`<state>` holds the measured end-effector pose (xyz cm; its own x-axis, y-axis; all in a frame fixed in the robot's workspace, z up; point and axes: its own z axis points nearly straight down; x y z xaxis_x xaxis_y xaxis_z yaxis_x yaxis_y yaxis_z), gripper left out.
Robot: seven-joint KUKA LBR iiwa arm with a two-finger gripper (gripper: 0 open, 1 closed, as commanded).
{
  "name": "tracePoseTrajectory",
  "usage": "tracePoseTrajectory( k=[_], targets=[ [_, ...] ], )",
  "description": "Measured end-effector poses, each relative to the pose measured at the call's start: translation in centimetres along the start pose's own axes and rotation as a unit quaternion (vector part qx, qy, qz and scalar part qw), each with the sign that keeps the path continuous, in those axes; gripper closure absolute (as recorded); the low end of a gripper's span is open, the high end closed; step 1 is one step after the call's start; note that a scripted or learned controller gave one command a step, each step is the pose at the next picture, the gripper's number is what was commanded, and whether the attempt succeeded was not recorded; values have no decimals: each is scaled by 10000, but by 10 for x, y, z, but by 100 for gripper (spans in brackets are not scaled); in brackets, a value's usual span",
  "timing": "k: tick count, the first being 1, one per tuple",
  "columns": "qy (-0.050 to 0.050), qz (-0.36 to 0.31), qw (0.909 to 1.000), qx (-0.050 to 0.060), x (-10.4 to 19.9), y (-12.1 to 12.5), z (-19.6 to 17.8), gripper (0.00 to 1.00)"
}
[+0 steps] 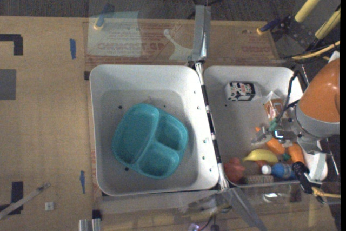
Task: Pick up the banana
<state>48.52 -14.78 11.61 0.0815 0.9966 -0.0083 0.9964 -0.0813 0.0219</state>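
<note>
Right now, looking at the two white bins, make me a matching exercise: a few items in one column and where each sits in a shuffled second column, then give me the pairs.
Column one:
1. teal sectioned plastic plate
2. yellow curved banana
3. black-and-white small carton
4. blue plastic bottle with white cap

Column two:
A. far end of the right bin
B. middle of the left bin
C. near edge of the right bin, just in front of the banana
D. near part of the right bin, beside a red round item

Pairs: 1-B, 2-D, 3-A, 4-C

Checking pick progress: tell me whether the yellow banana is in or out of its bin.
In. The yellow banana lies on the right white bin's floor among other items.
</note>
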Motion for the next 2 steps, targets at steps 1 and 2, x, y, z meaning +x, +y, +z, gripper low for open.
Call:
tracePoseTrajectory(
  k=[1,2],
  targets=[
    [-54,441,9990,-98,41,-1,14,0],
    [-7,437,9990,-40,44,-3,10,100]
  ],
)
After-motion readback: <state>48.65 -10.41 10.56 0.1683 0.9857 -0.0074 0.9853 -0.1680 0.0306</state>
